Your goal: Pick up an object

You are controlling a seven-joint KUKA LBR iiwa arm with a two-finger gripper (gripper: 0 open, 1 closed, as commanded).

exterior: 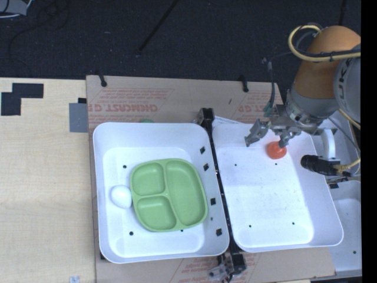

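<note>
The worktop [41, 175] is pale wood, with a cardboard sheet [153, 99] under two shallow white bins set side by side; the left bin [112, 140] holds a green divided plate [168, 194] lying flat near its middle, three compartments facing up; the right bin [277, 217] is mostly bare white floor; the grey arm [324, 69] with its orange band reaches in from the right over that bin's far right corner; the gripper [271, 135] hangs there with its fingers spread apart, nothing between them; a white egg-shaped ball [121, 196] rests against the plate's left edge; a small red-orange object [275, 151] sits on the right bin's floor just below the spread fingers, close to the right fingertip.
</note>
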